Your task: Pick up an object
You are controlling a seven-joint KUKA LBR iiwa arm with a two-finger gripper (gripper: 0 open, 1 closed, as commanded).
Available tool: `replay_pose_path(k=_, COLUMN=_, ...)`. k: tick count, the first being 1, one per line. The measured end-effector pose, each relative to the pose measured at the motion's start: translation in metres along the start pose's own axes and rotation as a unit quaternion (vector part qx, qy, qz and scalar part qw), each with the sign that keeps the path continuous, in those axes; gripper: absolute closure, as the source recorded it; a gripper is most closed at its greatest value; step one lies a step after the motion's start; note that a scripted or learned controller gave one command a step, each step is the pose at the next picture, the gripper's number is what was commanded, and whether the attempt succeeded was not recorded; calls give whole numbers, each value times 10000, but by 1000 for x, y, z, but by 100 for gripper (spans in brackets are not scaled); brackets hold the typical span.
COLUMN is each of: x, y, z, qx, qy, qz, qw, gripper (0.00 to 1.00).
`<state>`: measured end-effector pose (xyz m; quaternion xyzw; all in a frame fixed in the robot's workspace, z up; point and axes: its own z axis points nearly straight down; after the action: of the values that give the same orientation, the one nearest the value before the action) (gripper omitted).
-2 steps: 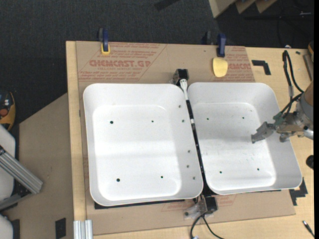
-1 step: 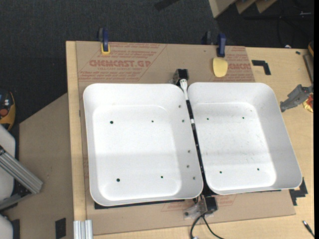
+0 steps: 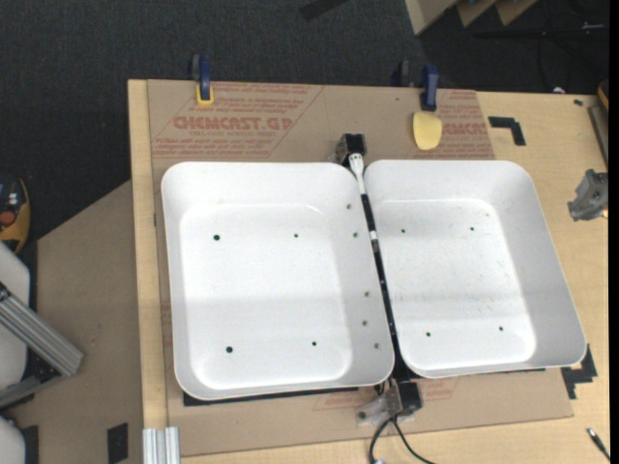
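Searching for a pickable object, bins side by side on clamped board

Showing left bin (image 3: 174, 193) and right bin (image 3: 544, 213) pushed rim to rim on a brown board (image 3: 290, 114), probably so one fixed reach covers both. Pinned at the far edge by two blue clamps (image 3: 201, 70) (image 3: 428, 85), likely to stop the board sliding under contact. Running down the seam between the bins, a thin black cable (image 3: 373, 251), from a small black bracket (image 3: 351, 147) at the far end to a connector (image 3: 401, 398) at the near end; looks like it keeps the bins tied together.

Lying on the board just behind the right bin's far rim, right under one clamp: a pale yellow piece (image 3: 427, 130), outside both bins. Judged the only loose-looking candidate for the task, though possibly just a clamp pad; cannot tell which.

Sitting near the board's right edge, a grey metal part (image 3: 588, 197), too cut off to identify.

Grip state: cannot tell from this view. Task judged not yet started; next move would need a target found first
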<state>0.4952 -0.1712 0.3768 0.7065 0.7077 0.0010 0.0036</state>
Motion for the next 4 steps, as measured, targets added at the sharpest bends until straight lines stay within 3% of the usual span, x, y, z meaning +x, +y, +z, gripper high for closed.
replay_pose_path(k=1, x=32, y=-11, z=115, qx=95, qy=43, qz=2, qw=9999, gripper=100)
replay_pose_path(k=2, x=85, y=-14, z=-40, qx=-67, qy=15, qz=-25, qw=10000, gripper=100)
replay_pose_path(k=3, x=107, y=29, z=70, qx=83, qy=27, qz=-8, qw=10000, gripper=100)
replay_pose_path(k=4, x=149, y=-15, z=-51, qx=-44, qy=28, qz=-15, qw=10000, gripper=100)
